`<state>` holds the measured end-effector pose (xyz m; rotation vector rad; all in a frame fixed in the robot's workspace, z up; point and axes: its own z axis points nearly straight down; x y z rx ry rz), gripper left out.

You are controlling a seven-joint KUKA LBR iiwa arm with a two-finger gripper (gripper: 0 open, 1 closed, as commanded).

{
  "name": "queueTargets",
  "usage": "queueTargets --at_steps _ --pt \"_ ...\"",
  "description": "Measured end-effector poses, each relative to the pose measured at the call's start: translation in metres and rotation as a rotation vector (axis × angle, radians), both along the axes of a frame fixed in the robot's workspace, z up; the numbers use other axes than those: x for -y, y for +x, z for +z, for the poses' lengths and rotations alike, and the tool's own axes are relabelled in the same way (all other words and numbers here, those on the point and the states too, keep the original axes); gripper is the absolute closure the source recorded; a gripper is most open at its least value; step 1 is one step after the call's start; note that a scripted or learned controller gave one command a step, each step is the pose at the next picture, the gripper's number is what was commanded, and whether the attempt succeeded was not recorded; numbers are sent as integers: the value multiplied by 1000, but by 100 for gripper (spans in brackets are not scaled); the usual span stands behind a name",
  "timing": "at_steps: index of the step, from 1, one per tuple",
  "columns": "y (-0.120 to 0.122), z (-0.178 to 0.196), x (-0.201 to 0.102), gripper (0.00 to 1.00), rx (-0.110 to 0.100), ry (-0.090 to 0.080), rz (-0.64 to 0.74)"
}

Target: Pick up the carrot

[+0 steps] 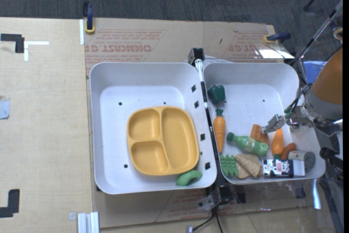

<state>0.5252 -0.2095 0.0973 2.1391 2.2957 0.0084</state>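
Note:
The carrot [219, 131], orange with a green top, lies lengthwise along the left wall of the right bin [248, 75]. My gripper [274, 124] hangs over the right part of that bin, well to the right of the carrot, just above an orange piece [277, 142] and an orange block [257, 133]. Its fingers stand slightly apart with nothing between them.
The right bin also holds a dark green pepper [217, 94], a green bottle [248, 144], bread [248, 165], a green comb-like piece [228, 165] and a black-and-white carton [281, 168]. The left bin [103, 133] holds a yellow divided plate [162, 139] and a green pod [188, 177].

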Motion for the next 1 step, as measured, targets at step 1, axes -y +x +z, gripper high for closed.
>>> queueTargets --at_steps 1 --pt "2 10 -1 100 3 0 4"
